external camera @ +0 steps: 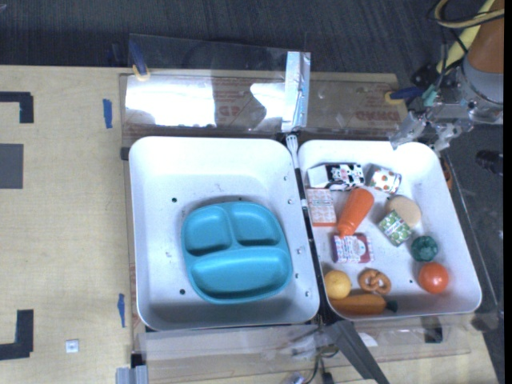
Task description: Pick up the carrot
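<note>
The carrot (355, 210), a smooth tapered orange piece, is seen lying untouched in the middle of the right bin (460, 238), beyond a lemon (338, 283) and a pretzel (374, 280), so the pick is judged not yet begun. Farther off, the gripper (422, 131) is found over the bin's far corner; its state cannot be told.

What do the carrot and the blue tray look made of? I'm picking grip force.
The carrot looks like smooth moulded plastic: even orange, a soft sheen, no root texture, probably toy food. The blue tray also looks like plastic, with a matte, uniform turquoise finish and rounded moulded compartments. Neither material is certain from above.
</note>
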You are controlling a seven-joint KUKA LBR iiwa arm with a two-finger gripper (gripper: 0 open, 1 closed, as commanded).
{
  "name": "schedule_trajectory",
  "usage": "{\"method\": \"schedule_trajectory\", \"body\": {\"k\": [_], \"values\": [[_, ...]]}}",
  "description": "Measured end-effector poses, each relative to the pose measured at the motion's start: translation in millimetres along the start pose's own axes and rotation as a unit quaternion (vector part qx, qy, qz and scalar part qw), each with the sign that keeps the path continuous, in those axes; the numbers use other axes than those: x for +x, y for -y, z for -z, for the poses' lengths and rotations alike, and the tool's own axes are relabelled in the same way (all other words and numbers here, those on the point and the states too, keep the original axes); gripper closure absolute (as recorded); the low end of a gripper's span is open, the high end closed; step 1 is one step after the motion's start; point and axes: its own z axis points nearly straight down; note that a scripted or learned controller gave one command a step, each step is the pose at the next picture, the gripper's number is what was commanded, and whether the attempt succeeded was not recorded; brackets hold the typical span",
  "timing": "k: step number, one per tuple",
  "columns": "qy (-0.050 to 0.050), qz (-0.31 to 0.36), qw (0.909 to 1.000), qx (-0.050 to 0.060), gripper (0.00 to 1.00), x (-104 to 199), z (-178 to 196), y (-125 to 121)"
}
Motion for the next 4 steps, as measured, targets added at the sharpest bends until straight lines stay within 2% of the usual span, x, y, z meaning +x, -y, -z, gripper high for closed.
{"method": "schedule_trajectory", "body": {"k": [1, 2, 3, 4], "values": [[0.001, 0.001, 1.0000, -0.001, 0.00, -40.1, -27.3, -6.2], [0.000, -0.037, 0.9993, 0.001, 0.00, -38.5, -45.3, -6.7], [0.003, 0.060, 0.9981, -0.011, 0.00, -33.5, -86.4, -13.1], [0.002, -0.065, 0.9978, -0.004, 0.00, -38.6, -52.8, -8.2]]}}
